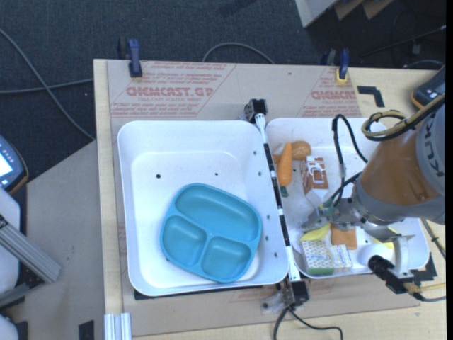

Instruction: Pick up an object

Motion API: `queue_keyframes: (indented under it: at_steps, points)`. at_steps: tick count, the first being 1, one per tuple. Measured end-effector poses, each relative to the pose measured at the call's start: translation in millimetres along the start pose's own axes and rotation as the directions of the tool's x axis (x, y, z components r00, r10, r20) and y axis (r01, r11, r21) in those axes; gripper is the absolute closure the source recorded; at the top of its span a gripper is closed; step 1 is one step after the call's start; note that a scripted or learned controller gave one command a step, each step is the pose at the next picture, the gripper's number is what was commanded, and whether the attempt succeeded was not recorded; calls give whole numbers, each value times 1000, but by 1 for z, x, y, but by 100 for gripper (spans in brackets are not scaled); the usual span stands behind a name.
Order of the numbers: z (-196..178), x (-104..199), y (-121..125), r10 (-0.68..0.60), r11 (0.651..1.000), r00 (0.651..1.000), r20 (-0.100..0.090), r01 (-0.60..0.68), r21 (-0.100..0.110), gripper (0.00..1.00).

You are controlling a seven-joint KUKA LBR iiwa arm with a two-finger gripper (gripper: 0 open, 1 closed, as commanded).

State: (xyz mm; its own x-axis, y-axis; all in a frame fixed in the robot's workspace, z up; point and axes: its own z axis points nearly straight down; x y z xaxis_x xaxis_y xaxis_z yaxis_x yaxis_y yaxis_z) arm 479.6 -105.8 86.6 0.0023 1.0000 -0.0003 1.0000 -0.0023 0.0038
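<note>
Nearest edge of the worktop [106, 190]: a black clamp [294, 292] sits at 6 o'clock where the two bins meet, with a cable trailing off below it.

Left bin [141, 147]: a blue divided plate [210, 231] lies flat in its near half, three compartments, one long one toward the far side and two smaller ones toward the near side. The far half of this bin is bare white.

Right bin [315, 127]: near corner, at about 7 o'clock in the bin, a flat packet [323, 255] with a green strip along its near edge. Just beyond it a yellow piece [316, 233] and an orange-brown block [344, 238], close together, the block at 3 o'clock from the yellow piece.

The gripper [333, 211] is down in the bin right above these two, at the end of the grey arm [396, 183] that comes in from 3 o'clock. Arm body covers the fingers from this angle; cannot tell whether they are apart or closed, nor whether anything sits between them.

Farther in, toward 11 o'clock in the right bin: a brown-and-white packet [316, 173], a carrot [284, 166] lying lengthwise beside the shared wall, and a tan round item [301, 149] touching the carrot's far end.

Far edge of the worktop: two blue clamps [132, 55] at 11 and 1 o'clock.
</note>
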Motion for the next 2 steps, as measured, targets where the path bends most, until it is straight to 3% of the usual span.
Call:
queue_keyframes:
  at_steps: [2]
  points:
    - [0,13,3,-1,1000,1000,3,1,-3,0]
